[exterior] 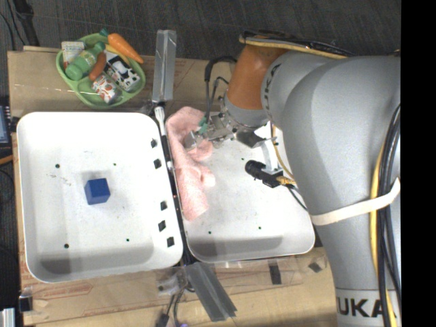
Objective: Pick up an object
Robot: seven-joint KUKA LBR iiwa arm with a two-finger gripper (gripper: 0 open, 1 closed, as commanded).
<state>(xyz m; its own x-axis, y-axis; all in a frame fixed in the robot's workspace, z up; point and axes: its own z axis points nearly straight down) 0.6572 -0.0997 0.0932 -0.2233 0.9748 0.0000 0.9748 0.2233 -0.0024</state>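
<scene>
You are dealing with a crumpled pink cloth (185, 165), soft and light by the look of it, so it should bunch rather than slip. It is draped along the left wall of the right-hand shallow white bin (259, 234). Take it at a raised fold near the top (the flat lower strip offers little to pinch). The two-finger gripper (208, 133) sits right at that upper fold, apparently touching it; whether the pincer is apart or clamped on the cloth I cannot tell.
</scene>
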